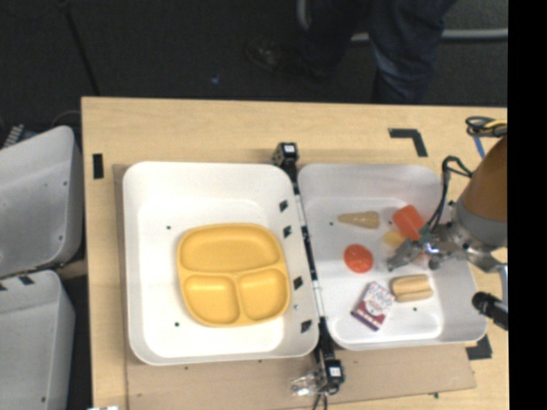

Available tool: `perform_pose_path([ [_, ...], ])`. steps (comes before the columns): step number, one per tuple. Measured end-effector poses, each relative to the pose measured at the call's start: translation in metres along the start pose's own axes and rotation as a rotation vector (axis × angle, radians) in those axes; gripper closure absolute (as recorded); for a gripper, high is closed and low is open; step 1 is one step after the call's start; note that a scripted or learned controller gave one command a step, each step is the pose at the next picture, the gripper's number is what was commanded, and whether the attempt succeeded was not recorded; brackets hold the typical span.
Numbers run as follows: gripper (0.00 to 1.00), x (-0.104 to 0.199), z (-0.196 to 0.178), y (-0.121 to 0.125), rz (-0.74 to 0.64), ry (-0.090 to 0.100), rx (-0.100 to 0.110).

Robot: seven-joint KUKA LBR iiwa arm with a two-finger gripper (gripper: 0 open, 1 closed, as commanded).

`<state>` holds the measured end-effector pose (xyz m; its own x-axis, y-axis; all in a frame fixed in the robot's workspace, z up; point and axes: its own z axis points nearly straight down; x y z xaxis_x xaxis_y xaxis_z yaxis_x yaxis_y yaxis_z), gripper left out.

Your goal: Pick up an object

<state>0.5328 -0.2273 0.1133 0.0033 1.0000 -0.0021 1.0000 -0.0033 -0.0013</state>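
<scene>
No brand or readable writing can be made out; the small purple and white packet [373, 305] carries print too blurred to be read. On the left, a yellow divided plate [232, 273] with three compartments is seen lying in the left bin [145, 229]. In the right bin [338, 190], a pale cone-shaped piece [359, 220] is placed toward the far side, a red round item [359, 258] lies near the middle, and the packet is found nearer the front edge. Just right of it a tan bread-like roll [412, 289] is seen, and an orange block [408, 220] sits farther back. The gripper [416, 254] is lowered between the orange block and the roll; whether its jaws are parted or closed cannot be told.
</scene>
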Motion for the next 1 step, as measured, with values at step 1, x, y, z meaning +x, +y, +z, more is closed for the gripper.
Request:
perform_pose_path([
  [1, 1.00, -0.0004, -0.0135, 0.0011, 0.003, 0.000, -0.006],
])
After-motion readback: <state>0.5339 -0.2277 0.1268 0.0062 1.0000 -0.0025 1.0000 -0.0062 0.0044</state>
